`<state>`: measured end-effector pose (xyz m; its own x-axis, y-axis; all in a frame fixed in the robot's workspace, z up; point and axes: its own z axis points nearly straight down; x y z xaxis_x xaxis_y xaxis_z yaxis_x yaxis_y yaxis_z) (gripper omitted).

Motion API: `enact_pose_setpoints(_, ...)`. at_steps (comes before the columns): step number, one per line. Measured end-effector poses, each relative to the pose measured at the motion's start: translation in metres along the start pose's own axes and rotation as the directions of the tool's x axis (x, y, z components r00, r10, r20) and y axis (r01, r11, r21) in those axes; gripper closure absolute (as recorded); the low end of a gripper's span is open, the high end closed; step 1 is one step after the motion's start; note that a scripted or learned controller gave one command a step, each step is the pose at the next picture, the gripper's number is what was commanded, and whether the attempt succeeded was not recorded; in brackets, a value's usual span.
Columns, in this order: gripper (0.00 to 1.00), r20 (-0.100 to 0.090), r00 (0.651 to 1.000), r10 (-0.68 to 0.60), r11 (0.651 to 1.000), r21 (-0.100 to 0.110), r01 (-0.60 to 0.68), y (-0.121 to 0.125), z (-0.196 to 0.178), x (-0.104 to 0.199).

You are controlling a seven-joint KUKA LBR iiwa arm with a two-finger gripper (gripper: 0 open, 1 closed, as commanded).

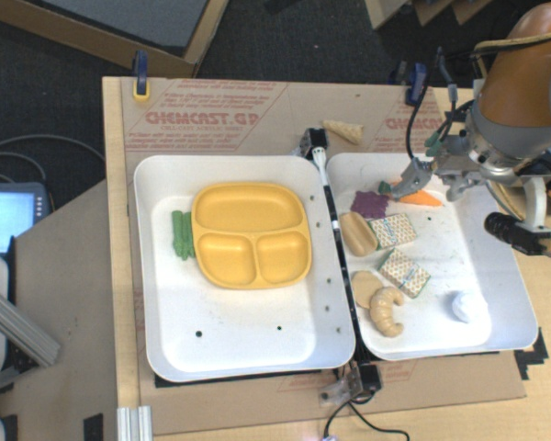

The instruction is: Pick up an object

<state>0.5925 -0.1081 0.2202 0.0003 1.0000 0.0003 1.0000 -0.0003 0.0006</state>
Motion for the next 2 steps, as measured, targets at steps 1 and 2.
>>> enact_pose_setpoints(1,0.0,-0.003,1.0,0.004,1.0,0.001,-0.004,0.019,0.14,-0.027)
enact_pose_setpoints(2,0.0,0.0,1.0,0.004,1.0,0.028,-0.004,0.07,0.138,-0.019)
